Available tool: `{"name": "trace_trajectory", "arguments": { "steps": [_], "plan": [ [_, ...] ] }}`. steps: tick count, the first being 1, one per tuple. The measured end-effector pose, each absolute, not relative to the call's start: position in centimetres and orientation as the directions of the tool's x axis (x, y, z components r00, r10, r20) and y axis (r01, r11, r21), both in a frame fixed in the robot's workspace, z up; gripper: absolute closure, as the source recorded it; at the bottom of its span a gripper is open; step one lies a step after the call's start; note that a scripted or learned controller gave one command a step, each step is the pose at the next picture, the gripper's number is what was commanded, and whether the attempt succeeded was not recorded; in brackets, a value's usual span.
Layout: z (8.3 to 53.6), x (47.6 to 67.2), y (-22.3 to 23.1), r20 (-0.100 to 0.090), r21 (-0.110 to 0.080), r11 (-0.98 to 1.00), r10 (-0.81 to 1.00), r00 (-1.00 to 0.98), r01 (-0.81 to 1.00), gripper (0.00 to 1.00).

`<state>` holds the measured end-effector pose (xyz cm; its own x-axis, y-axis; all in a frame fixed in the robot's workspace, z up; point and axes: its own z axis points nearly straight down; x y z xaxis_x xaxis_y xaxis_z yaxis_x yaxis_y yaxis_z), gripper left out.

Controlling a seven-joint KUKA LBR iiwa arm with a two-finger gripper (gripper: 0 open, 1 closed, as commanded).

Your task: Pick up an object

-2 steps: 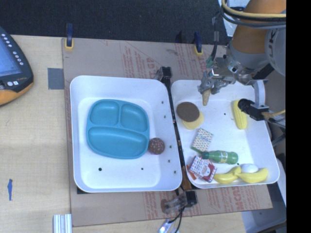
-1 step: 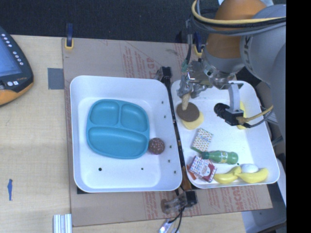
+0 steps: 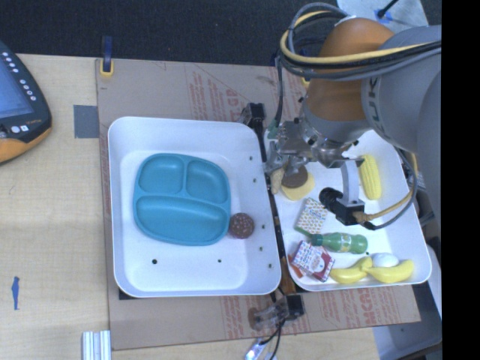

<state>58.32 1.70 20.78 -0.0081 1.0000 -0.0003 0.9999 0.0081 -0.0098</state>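
Note:
My gripper (image 3: 294, 172) hangs low over the upper left corner of the right bin (image 3: 417, 235), under the grey and orange arm. Right below it lies a pale yellow round piece with a brown top (image 3: 295, 183); I cannot tell whether the gripper touches it. Further down in that bin lie a patterned packet (image 3: 311, 217), a green bottle (image 3: 341, 241), a red and white packet (image 3: 310, 261), a banana (image 3: 375, 273) and a small white ball (image 3: 385, 259). A corn cob (image 3: 370, 176) lies at the right.
The left bin (image 3: 187, 280) holds a blue divided plate (image 3: 182, 199) and a brown ball (image 3: 241, 225) beside it. A black part with a cable (image 3: 343, 205) hangs from the arm over the right bin. A tablet-like device (image 3: 19, 103) sits at the far left.

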Motion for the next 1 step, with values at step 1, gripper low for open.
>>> {"name": "trace_trajectory", "arguments": {
  "steps": [1],
  "plan": [
    [19.00, 54.02, -1.01, -0.002, -0.011, 0.002, 1.000, -0.002, 1.000, 1.00]
  ]
}}
